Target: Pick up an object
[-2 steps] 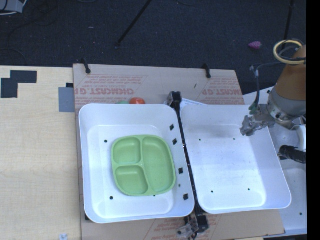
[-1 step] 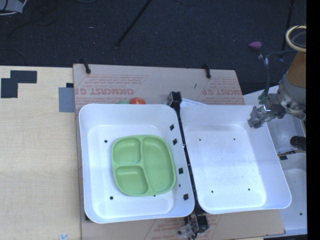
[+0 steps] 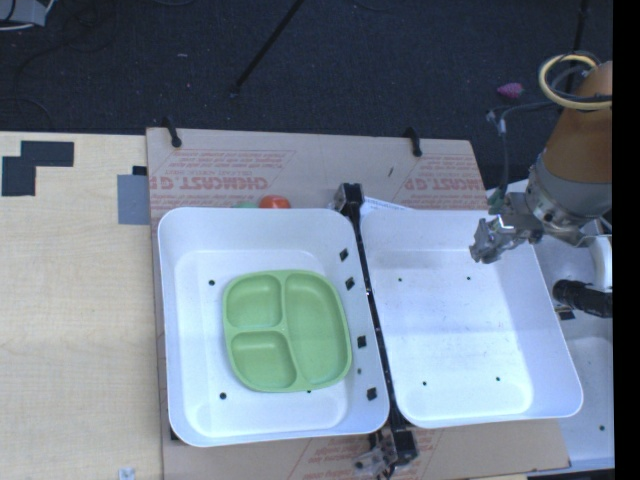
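Green divided plate lies flat in the left bin, roughly centred, three compartments up, nothing in them. Gripper sits well apart from the plate, over the upper right corner of the right bin, with nothing visible between its parts; open or closed, cannot tell at this resolution. Small red-orange object lies just behind the left bin's far rim, up-plate, on the cardboard sheet covering the tabletop.
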{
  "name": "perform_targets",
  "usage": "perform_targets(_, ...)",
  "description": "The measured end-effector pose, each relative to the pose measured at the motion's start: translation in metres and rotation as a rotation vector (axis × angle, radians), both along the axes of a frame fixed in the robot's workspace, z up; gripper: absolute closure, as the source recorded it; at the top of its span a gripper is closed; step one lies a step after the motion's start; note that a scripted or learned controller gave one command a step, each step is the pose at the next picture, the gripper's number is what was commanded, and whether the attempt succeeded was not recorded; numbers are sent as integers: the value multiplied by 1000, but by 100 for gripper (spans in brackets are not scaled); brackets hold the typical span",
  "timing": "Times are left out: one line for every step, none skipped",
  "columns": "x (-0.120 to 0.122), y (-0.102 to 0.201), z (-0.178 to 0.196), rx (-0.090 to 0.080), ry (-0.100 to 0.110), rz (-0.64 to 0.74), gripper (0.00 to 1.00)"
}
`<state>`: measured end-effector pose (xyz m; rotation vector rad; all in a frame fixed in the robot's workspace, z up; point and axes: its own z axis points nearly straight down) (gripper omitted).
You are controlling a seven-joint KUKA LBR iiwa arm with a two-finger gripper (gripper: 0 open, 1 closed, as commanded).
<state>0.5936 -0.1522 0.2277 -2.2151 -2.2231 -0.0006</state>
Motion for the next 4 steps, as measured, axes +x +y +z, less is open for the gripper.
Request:
perform_targets(-5, 62, 5, 1, 1, 2, 100)
perform_targets(-18, 114, 7, 0, 3, 0, 100)
perform_targets(-19, 168, -6, 0, 4, 1, 100)
perform_targets(-23, 226, 3, 0, 1, 1, 100)
